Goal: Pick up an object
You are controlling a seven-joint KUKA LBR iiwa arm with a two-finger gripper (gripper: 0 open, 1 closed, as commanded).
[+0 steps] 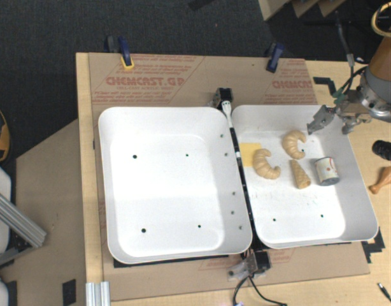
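Right bin (348, 231), centre-right of frame, held the pickables: cone piece (300, 173), small can (326, 170), two croissants (267, 163) (295, 143), yellow slice (248, 152); all prob. light, stiff plastic, can slippery & apt to roll; grab croissant mid-curve. Pincer (333, 119) at upper right hung over bin w/ nothing btwn fingers; spread looked released; wrist cut off.

Dark carpet (49, 18) covers the floor around the desk (183, 75), whose top is brown board with red lettering. Two blue clamps (125, 48) grip its twelve o'clock edge. At eight o'clock lies an aluminium rail (17, 218).
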